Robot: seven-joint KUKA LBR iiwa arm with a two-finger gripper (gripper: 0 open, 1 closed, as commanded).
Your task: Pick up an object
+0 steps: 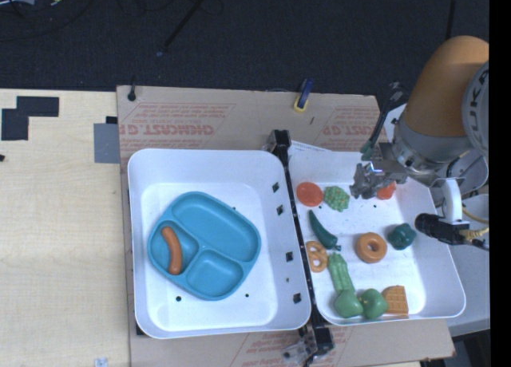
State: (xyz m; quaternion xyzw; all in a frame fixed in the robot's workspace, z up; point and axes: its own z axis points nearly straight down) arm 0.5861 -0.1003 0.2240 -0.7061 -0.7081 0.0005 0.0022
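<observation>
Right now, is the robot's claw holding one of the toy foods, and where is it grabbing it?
It cannot be told. The gripper sits low in the right bin, right beside a small red-orange toy, but no toy is visibly held.

We see even, soft overhead light, brightest on the white bins [207,321], which nearly wash out. Shadows are faint, darkest beneath the gripper [369,183]. Beyond it, the floor [239,22] falls dim. Detail is soft and slightly grainy throughout.

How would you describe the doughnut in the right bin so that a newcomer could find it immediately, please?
Start at the right bin, the one crowded with toy food. Near its middle lies the doughnut, between a dark green pepper and a green lump. It alone is a thick orange ring; the nearby pretzel is thinner and twisted.
</observation>
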